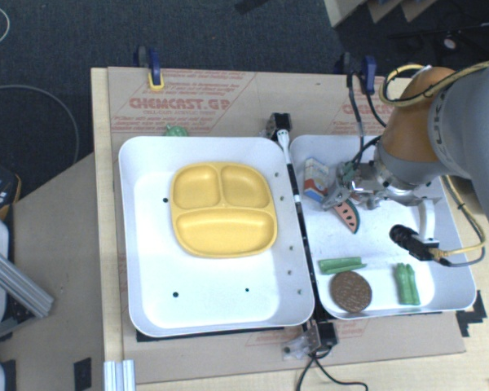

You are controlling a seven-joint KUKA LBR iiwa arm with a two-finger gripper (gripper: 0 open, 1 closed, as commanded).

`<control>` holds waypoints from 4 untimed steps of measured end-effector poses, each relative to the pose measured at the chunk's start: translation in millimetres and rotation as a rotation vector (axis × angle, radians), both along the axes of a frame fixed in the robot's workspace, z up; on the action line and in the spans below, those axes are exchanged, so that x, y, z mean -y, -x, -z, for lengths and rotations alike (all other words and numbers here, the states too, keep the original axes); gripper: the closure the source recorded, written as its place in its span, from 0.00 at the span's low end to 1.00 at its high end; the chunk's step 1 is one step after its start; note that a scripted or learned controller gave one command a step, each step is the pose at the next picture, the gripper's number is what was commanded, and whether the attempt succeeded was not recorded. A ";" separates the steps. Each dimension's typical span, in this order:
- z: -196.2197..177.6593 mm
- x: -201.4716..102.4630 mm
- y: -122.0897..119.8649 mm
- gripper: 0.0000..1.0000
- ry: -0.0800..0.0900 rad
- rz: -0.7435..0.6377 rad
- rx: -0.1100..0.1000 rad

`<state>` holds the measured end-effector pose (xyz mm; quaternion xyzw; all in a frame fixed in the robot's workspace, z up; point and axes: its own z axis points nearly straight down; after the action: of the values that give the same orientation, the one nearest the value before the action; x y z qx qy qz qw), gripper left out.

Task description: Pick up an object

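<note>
My gripper point(343, 192) hangs low over the upper left part of the right bin point(448, 300), under the grey arm with its orange band. Just below its tip lies a red watermelon-slice toy point(349, 217). To its left is a small clear packet with red and blue parts point(313, 178). Whether the gripper touches either one is unclear. Near the bin's front lie a flat green bar point(340, 264), a round brown cookie point(350, 291) and a short green cylinder point(405, 283).
The left bin point(147, 243) holds a yellow divided plate point(224, 208). A black divider rail point(297, 218) runs between the bins. A black cable end point(409, 239) and a yellow wire hang beside the wrist over the right bin.
</note>
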<state>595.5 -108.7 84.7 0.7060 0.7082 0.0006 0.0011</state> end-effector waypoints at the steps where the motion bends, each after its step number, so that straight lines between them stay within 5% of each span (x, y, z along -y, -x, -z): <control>1: -49.1 71.5 -22.3 0.00 0.005 0.007 0.005; 2: -56.8 66.6 -22.0 1.00 0.002 0.002 0.003; 3: -45.8 -23.4 11.2 1.00 -0.007 -0.005 -0.007; 4: -102.7 -107.2 72.7 1.00 -0.007 -0.006 -0.003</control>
<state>522.8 -1.5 187.4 0.7040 0.7102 0.0020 -0.0025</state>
